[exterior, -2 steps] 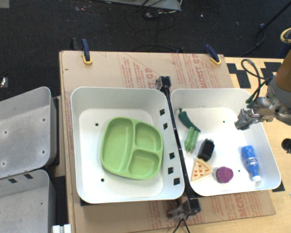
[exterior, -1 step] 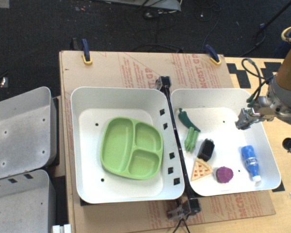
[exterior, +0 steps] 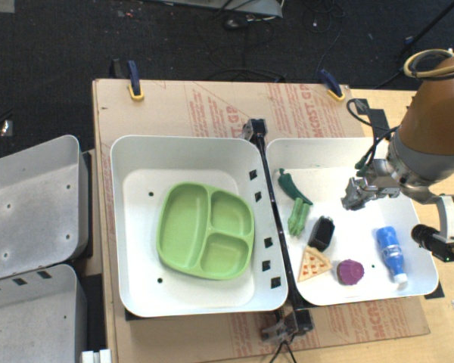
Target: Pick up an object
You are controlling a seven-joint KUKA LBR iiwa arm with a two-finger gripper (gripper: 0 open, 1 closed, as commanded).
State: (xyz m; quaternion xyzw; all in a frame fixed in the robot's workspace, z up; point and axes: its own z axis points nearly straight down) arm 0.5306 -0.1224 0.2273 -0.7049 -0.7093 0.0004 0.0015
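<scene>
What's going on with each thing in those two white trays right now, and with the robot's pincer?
Green plate: flat in the left tray, nothing on it.
Blue bottle: lying on its side, right tray.
Pizza slice: lying flat.
Purple ball: resting beside the pizza slice.
Black block: resting, untouched.
Green toys: lying by the divider.
Pincer: above the right tray, holding nothing.

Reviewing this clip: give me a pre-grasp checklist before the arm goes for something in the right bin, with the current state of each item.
1. Gripper above the right bin: ok.
2. Gripper carrying nothing: cannot tell.
3. Blue bottle lies apart from the other objects, free to approach: ok.
4. Black object clear of neighbours: not ok, the pizza slice toy and green toy crowd it.
5. Purple object away from the bin wall: not ok, near the front edge.
</scene>
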